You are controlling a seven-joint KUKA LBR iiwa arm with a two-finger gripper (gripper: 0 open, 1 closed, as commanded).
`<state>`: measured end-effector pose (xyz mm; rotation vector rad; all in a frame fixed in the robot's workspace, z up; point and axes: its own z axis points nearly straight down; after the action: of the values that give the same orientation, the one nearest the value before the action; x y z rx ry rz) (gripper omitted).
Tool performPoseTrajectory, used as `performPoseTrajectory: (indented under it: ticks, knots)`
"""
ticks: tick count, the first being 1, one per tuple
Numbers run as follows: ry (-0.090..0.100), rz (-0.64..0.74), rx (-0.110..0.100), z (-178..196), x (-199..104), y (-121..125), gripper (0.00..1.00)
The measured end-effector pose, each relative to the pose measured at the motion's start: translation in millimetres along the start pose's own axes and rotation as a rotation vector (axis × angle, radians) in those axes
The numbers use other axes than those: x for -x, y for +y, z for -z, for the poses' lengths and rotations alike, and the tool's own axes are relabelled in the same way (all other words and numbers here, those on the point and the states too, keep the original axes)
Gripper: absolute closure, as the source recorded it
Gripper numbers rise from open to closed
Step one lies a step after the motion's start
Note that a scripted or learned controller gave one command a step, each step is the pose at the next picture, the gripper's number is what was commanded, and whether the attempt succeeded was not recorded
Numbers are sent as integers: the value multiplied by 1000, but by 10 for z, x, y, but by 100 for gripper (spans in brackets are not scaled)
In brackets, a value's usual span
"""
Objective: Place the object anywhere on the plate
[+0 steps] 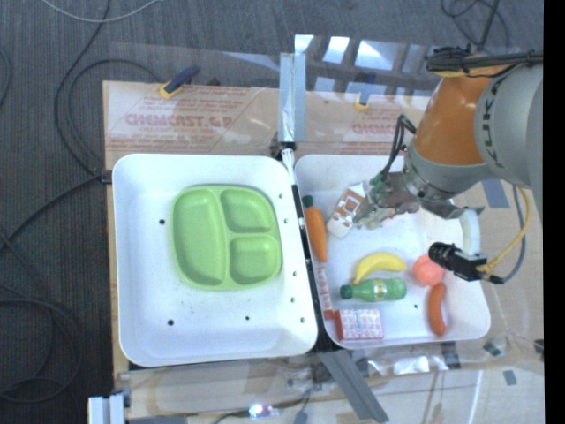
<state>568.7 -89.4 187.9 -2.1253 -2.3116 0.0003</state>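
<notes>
We see two shallow white plastic bins side by side on the bench. The left bin (141, 325) carries a light green plastic plate with three compartments (227, 237), lying flat a little above the bin's middle, with nothing on it.

The right bin (399, 325) carries the loose things. A long orange toy carrot (316, 234) lies along its left wall, pointing up and down in the view. A small white and brown carton (346, 211) sits near the upper middle, tilted. Below it a yellow toy banana (380, 263) curves just above a small green bottle with a yellow label (376, 289), which lies on its side. At the lower edge of the bin a flat red and white packet (360, 323) lies beside the bottle's cap end. To the right, a round pink-orange toy fruit (429, 271) sits just above a reddish-orange toy sausage (436, 310).

The grey arm with the orange band (459, 131) reaches in from the right, over the upper part of the right bin. Its two-finger gripper (375, 208) hangs just beside the carton, at its right edge. The view here is cluttered with wiring and glare, so it may be touching the carton, but we cannot tell, and we cannot tell whether it is apart or closed. All the loose things lie in the right bin, well apart from the plate.
</notes>
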Motion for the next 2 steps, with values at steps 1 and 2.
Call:
performPoseTrajectory:
  ticks: [1,2]
  knots:
    - [0,-72,-3,193,-248,-585,100]
    - [-2,101,-1,385,-387,-796,100]
